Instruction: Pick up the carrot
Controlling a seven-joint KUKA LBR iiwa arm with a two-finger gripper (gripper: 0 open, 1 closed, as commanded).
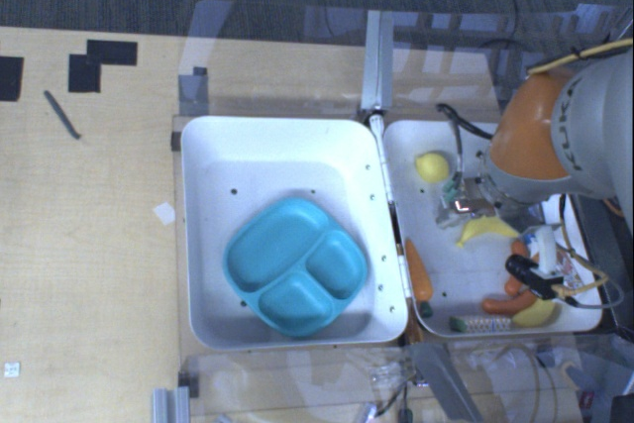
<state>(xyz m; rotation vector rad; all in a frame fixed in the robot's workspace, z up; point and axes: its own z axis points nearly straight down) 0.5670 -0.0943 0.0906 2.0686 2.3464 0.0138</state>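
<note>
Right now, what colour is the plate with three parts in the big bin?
The divided plate is light blue, seen clearly in the camera view, lying in the left bin.

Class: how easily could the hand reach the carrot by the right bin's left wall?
Probably yes, though awkwardly. The carrot lies bare from above, but it hugs the bin wall, leaving little room on that side. The hand hangs nearby.

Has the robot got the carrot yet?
Not yet. The long orange carrot lies against the left wall of the right white bin. The gripper is lower in that bin, over by the yellow banana, apart from the carrot. Nothing looks done: moving over to the carrot, grabbing it and lifting it are all left.
</note>
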